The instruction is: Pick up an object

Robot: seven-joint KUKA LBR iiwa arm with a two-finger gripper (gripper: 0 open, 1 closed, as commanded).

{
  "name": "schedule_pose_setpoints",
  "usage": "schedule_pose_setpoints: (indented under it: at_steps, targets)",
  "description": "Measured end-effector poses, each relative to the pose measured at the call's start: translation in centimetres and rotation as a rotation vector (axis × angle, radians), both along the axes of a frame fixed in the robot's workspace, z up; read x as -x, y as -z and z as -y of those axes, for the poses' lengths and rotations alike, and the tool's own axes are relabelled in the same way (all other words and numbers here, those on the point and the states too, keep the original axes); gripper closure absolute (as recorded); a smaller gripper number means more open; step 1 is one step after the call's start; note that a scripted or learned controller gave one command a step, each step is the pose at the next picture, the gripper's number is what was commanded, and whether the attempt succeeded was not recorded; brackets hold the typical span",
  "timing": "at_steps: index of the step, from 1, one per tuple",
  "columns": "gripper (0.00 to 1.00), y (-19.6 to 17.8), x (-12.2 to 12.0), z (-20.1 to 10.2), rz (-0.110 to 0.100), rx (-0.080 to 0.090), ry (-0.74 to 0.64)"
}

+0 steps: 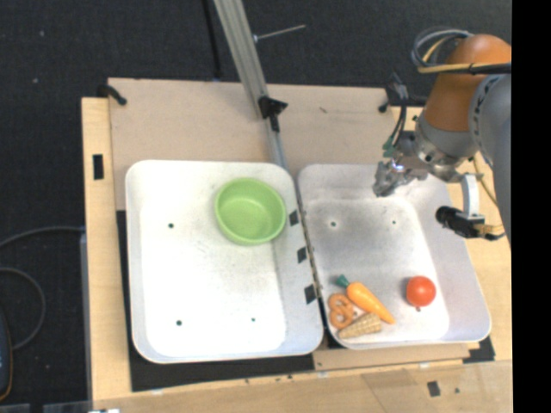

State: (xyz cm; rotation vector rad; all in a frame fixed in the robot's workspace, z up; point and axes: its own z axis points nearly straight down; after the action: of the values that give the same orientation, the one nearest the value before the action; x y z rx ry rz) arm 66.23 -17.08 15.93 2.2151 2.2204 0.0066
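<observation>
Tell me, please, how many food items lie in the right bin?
4, all near its front edge: a tomato alone on the right; a carrot, a pretzel and a corn cob clustered at the front left corner. Nothing seems hidden.

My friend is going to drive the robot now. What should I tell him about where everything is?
Gripper: above the far edge of the right bin, nothing seen between its fingers; open or shut is unclear.
Right bin, near end: carrot, pretzel, corn piece bunched together; tomato apart, to their right.
Left bin: green bowl at its far end.
Done: nothing picked yet.
Left: choose a thing, descend, grasp, lift.
</observation>
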Motion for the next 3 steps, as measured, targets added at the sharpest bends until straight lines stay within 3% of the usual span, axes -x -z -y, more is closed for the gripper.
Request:
schedule_pose_setpoints:
  at_steps: [1,3]
  targets:
    - [1.00,-4.8,-0.1,0.1,-0.004,0.000,-0.001]
    - [1.00,-4.9,4.4,-7.5,-0.007,-0.001,-0.002]
